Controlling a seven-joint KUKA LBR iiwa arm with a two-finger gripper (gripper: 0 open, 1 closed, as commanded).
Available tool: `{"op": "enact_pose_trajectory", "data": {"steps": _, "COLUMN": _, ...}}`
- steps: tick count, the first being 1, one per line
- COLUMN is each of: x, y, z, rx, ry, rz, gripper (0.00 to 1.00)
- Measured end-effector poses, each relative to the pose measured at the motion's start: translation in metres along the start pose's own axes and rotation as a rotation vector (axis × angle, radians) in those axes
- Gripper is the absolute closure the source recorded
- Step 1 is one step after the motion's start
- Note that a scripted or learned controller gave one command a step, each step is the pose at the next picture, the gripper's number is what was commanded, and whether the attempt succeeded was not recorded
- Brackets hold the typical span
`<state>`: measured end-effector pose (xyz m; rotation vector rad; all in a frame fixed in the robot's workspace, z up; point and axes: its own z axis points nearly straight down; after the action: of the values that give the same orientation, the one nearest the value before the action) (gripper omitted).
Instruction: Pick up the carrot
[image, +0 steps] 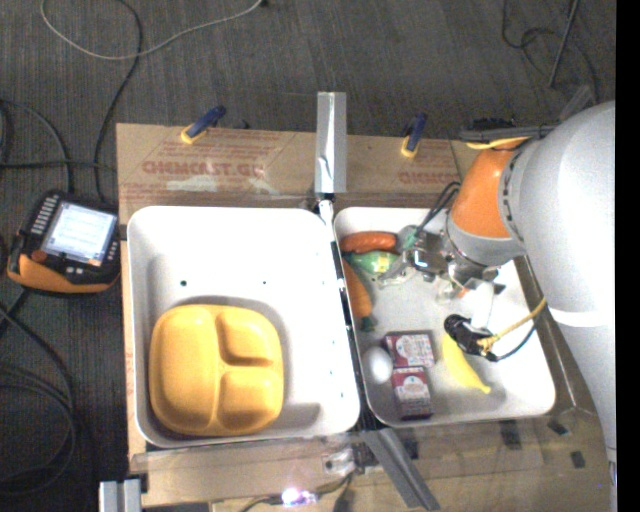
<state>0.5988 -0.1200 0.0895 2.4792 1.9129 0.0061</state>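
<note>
We see the bench (180, 165), a brown board under two white bins, with much of its right side covered by the grey arm (575, 230) that reaches in and runs off the frame's edge. The left bin (240, 225) carries a yellow divided tray (215, 368) in its near left part. The right bin (520, 395) is partly hidden by the arm and its orange band. The gripper (428, 258) hangs low over the far middle of the right bin, amid dark cables and metal parts; we cannot tell how it stands, since its tip blurs into the clutter below it.

The carrot (358, 290) lies along the right bin's left wall, orange, its green end pointing toward us, just beside and to the left of the gripper, with nothing gripping it. A red-orange sausage-like item (368, 241) lies beyond it, and a green object (376, 263), half hidden, sits between them. Nearer us are two small red boxes (411, 372), a white egg-like ball (378, 365) and a yellow banana (462, 368).
</note>
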Motion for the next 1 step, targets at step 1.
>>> {"op": "enact_pose_trajectory", "data": {"steps": 1, "x": 0.0017, "y": 0.0546, "z": 0.0035, "rx": 0.079, "ry": -0.007, "rz": 0.292, "gripper": 0.00}}
